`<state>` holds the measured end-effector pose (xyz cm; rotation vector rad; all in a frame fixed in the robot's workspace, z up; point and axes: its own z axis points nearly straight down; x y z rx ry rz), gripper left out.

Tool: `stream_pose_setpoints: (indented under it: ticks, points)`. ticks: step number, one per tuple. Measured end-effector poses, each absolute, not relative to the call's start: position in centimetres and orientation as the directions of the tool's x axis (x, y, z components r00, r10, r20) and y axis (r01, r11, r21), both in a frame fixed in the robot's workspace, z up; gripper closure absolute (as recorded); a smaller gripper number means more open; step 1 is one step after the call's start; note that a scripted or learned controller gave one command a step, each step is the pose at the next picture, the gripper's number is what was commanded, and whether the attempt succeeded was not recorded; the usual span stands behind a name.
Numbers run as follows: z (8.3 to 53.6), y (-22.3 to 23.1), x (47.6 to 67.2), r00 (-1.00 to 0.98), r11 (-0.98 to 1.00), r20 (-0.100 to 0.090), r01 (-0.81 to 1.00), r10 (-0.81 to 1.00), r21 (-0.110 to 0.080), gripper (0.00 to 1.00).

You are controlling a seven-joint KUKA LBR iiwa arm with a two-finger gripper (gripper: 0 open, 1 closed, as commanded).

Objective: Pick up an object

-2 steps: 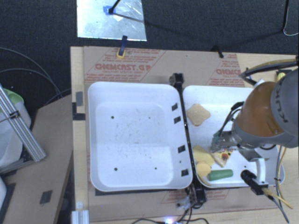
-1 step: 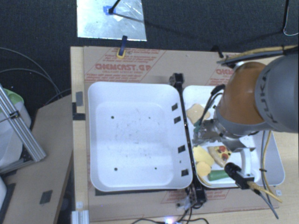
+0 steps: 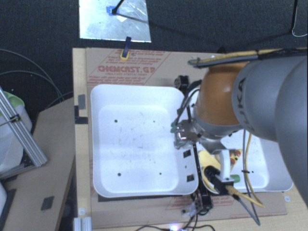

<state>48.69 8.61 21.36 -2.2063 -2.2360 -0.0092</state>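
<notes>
The arm (image 3: 255, 95) hangs low over the right bin (image 3: 269, 177), presumably because the pickable stuff, a yellow object (image 3: 208, 161), sits there by the divider. Can't tell the gripper's state from here. The left bin (image 3: 134, 143) offers 0 targets.

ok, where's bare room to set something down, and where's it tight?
The left bin has a bare floor from its left wall across to the arm. There is also a free strip of brown board behind it. The right bin is crowded: the arm hangs over it and yellow objects lie beneath.
</notes>
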Motion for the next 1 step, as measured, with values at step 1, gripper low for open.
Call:
stream_pose_setpoints:
  ticks: [1]
  points:
    - [39.91, 13.05, 48.81, -0.011, 0.011, 0.008, 1.0, 1.0, 0.02, 1.0]
